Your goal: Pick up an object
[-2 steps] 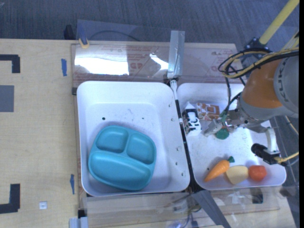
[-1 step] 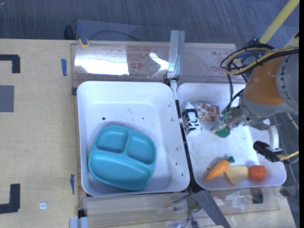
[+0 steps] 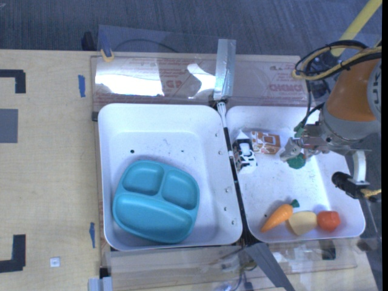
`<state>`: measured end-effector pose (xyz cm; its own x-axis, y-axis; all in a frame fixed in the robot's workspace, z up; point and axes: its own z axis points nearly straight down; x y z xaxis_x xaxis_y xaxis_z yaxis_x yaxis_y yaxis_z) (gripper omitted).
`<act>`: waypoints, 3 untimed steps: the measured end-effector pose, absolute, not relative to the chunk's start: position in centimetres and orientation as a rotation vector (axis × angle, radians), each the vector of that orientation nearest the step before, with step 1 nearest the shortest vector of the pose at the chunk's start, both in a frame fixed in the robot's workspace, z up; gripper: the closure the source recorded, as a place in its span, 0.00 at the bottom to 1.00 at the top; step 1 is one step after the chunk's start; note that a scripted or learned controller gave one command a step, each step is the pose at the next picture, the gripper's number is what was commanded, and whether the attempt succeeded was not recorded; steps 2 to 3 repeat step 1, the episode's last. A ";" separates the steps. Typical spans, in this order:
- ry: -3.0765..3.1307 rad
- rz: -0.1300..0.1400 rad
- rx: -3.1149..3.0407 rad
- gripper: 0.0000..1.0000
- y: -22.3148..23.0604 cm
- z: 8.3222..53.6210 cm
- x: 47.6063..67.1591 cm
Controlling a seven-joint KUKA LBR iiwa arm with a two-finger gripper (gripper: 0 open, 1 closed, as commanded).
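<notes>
**A:** Where is the arm?

**B:** It comes in from three o'clock. The orange band (image 3: 354, 96) sits over the right bin (image 3: 267, 180) at about two o'clock of that bin, and the gripper (image 3: 298, 152) hangs below it, toward the bin's upper middle.

**A:** Has it got anything?

**B:** A small green object (image 3: 296, 160) lies right at the fingertips, at six o'clock of the gripper. The jaws look drawn close together around its top, but the view is coarse there, so I cannot tell whether they truly pinch it or merely stand over it.

**A:** What else is in that bin?

**B:** At nine o'clock of the gripper, an orange-and-white packet (image 3: 267, 142), and just beyond it, by the bin's left wall, a black-and-white item (image 3: 244, 154). Along the six o'clock edge there is a row: a toy carrot (image 3: 277, 217), a pale yellow piece (image 3: 302, 222) touching it, and a red-orange ball (image 3: 328, 220) just beside that.

**A:** And the left bin (image 3: 121, 126)?

**B:** A teal divided plate (image 3: 157, 200) lies in it, toward seven o'clock, well apart from the arm.

**A:** Behind the bins?

**B:** At twelve o'clock, a clear panel (image 3: 157, 77) with glare, and a grey upright strip (image 3: 225, 68) where the two bins meet.
</notes>
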<state>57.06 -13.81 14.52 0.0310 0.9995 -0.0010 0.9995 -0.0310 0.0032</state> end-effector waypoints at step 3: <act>2.257 0.010 2.181 1.00 -5.0 20.3 58.7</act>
